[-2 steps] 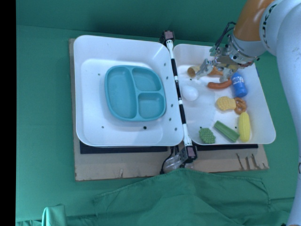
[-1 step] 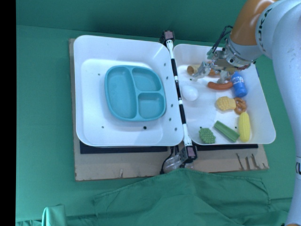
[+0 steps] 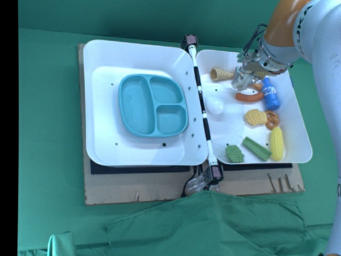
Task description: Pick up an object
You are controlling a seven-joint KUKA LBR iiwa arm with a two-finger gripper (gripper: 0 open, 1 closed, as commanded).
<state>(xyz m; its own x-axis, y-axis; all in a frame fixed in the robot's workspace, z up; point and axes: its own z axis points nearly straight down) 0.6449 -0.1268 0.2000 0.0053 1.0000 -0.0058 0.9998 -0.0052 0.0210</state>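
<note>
we are hovering our gripper point(image 3: 241, 82) over the right bin point(image 3: 226, 127), just above the sausage point(image 3: 248, 96); we cannot tell its state.

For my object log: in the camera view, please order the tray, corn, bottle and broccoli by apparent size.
1. tray
2. corn
3. bottle
4. broccoli
Corn and bottle look close, so their order is unsure.
</note>
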